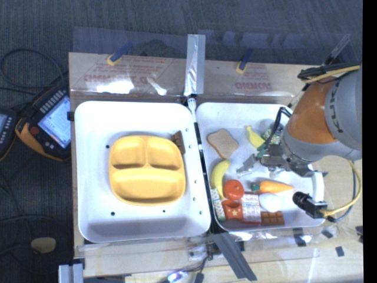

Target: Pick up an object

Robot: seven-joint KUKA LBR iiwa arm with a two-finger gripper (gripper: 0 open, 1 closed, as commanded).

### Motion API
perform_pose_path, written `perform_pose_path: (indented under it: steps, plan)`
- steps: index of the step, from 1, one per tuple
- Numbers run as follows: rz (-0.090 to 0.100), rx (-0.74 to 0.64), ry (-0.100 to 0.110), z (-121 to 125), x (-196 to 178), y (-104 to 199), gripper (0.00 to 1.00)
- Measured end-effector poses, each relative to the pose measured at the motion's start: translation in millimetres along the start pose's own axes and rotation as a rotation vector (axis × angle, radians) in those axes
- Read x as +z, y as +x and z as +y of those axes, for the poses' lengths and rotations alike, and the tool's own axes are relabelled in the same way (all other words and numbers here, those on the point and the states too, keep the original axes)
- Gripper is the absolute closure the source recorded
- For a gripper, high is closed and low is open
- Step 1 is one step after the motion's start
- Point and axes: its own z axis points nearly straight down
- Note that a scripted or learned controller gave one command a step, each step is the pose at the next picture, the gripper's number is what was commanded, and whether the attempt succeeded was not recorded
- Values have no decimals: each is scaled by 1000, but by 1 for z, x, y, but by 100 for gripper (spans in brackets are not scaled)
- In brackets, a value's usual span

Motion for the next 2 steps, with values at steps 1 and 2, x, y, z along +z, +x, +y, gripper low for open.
perform_pose_path:
  steps: [1, 2]
  plan:
    - [-3, -197, 0, -14, -56, 56, 0]
    - [-4, -320, -16, -36, 36, 26, 0]
